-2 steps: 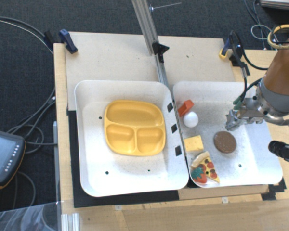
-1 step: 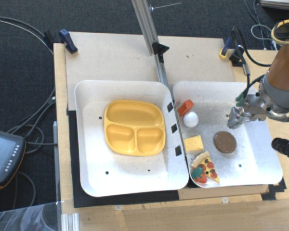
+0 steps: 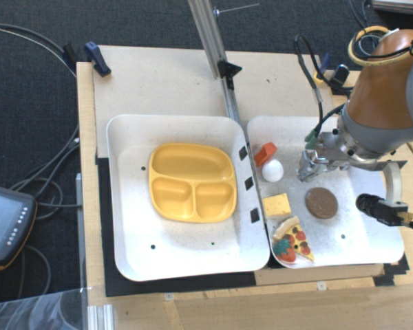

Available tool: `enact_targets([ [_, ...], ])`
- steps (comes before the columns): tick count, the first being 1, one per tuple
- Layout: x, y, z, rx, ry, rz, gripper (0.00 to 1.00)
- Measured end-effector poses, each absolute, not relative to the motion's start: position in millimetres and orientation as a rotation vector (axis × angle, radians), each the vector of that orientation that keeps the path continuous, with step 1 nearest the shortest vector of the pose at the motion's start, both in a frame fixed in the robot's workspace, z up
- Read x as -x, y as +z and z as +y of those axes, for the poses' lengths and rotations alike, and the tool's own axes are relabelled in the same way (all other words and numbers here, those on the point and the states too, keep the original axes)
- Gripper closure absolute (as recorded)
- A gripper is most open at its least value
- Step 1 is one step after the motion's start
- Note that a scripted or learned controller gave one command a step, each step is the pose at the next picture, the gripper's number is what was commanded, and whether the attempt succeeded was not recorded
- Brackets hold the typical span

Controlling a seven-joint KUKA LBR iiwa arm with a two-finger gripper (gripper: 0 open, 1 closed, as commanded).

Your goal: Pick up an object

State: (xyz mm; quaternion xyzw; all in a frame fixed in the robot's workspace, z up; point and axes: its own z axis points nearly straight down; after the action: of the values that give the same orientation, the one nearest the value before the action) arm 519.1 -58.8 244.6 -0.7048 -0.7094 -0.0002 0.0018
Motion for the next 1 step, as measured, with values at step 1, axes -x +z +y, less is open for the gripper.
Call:
enact_targets([
  [1, -530.7, 243.4, -6.5, 2.213, -0.003, -2.229, 1.00],
])
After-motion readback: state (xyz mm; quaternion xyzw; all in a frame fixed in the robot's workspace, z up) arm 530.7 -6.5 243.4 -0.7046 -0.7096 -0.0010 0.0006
